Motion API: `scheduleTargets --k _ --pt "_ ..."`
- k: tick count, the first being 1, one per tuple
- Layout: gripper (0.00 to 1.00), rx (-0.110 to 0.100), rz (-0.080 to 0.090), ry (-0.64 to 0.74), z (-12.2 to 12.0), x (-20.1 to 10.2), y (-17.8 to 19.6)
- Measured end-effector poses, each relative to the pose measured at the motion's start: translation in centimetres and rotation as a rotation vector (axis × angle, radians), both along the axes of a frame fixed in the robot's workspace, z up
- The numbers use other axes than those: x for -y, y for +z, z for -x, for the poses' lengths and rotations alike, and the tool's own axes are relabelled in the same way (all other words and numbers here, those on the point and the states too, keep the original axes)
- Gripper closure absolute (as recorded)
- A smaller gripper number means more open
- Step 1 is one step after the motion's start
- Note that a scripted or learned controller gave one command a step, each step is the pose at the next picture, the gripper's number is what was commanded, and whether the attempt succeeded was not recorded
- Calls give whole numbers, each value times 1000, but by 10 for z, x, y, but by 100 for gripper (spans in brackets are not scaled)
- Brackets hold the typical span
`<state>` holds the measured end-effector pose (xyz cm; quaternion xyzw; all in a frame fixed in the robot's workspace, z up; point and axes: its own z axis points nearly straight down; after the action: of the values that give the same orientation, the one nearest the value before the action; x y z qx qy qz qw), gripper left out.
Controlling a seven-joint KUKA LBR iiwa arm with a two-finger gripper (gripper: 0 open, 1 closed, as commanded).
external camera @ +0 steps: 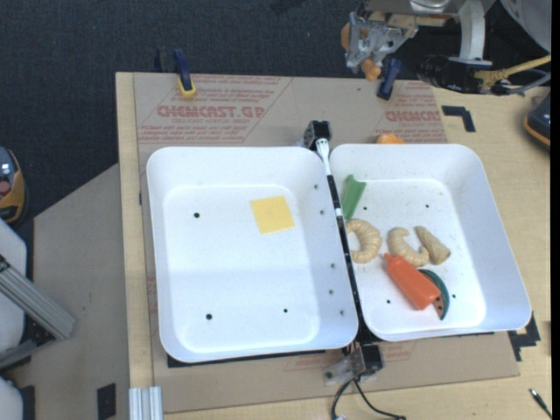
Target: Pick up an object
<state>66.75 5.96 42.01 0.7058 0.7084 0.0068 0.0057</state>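
Spreading across the bench below the gripper (pixel 372 49) are two shallow white bins, the left bin (pixel 175 261) lying down and to its left, the right bin (pixel 490 234) almost straight beneath it in the view. The gripper is seen raised at the top of the frame, beyond the far rims of both bins, and nothing is seen between its fingers; how far they are parted cannot be told. Farthest from the gripper, near the right bin's front, an orange carrot (pixel 409 282) is seen touching a watermelon slice (pixel 439 290). Closer in are two pale curled pieces (pixel 364 240) (pixel 418 247) and a green strip (pixel 352 196). A yellow square (pixel 272 214) is set in the left bin.
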Motion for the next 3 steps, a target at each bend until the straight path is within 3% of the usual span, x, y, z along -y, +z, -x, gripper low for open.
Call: scheduleTargets --k 1,2,3 --pt "100 -30 2 -1 3 -29 -108" --pt "100 -4 -1 1 0 -60 1" --pt "100 -1 0 -2 1 -48 115"
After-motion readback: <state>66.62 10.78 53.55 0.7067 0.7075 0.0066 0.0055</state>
